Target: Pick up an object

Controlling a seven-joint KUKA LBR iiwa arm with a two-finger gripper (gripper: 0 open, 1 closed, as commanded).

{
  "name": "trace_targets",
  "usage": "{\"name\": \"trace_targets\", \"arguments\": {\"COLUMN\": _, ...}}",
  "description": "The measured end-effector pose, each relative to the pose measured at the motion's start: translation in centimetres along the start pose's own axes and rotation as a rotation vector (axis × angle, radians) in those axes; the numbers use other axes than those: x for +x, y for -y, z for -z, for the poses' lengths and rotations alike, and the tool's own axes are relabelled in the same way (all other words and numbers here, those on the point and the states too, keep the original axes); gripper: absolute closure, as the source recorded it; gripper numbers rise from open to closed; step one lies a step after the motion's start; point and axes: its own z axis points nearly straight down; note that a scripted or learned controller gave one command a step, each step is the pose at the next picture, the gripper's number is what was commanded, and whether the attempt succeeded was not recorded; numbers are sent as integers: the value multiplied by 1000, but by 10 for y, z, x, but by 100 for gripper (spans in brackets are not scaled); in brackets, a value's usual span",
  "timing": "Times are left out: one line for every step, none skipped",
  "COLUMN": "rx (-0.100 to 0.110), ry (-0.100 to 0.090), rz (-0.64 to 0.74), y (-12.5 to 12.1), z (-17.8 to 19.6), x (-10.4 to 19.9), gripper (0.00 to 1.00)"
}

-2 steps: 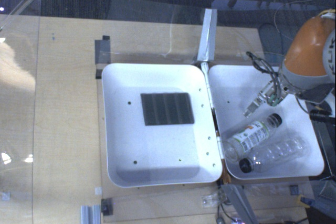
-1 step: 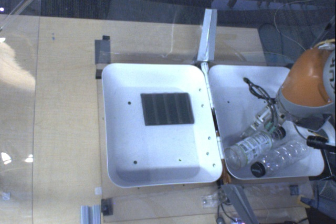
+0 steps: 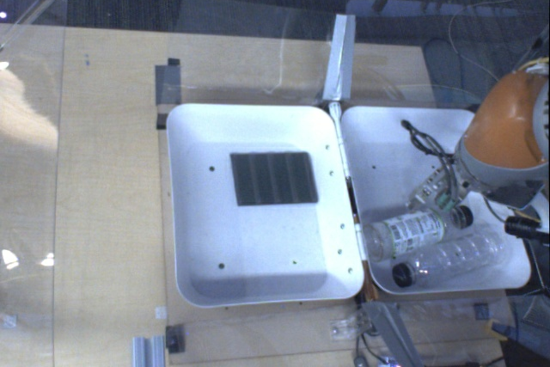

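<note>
The hand [image 3: 438, 189] hangs low in the right white bin [image 3: 378, 142], its spread indiscernible. 2 clear plastic bottles [image 3: 412, 232] lie beneath; descent should centre on 1 bottle's body.

Glossy white plastic bins [image 3: 258, 288], clear shiny plastic bottles [image 3: 447, 258], matt pale wood bench [image 3: 103, 185]

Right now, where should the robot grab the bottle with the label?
Probably around the labelled middle of the bottle, coming from above with the hand across its width. It lies on its side in the right bin, and a clear bottle crowds its near side.
</note>
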Motion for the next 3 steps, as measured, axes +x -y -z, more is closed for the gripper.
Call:
{"name": "trace_targets", "arguments": {"rx": -5, "ry": 5, "rz": 1, "y": -2, "z": 2, "x": -1, "gripper": 0}}
{"name": "trace_targets", "arguments": {"rx": 7, "ry": -8, "rz": 81, "y": -32, "z": -13, "x": 39, "gripper": 0}}
{"name": "trace_targets", "arguments": {"rx": 10, "ry": -10, "rz": -10, "y": -63, "z": -15, "x": 26, "gripper": 0}}
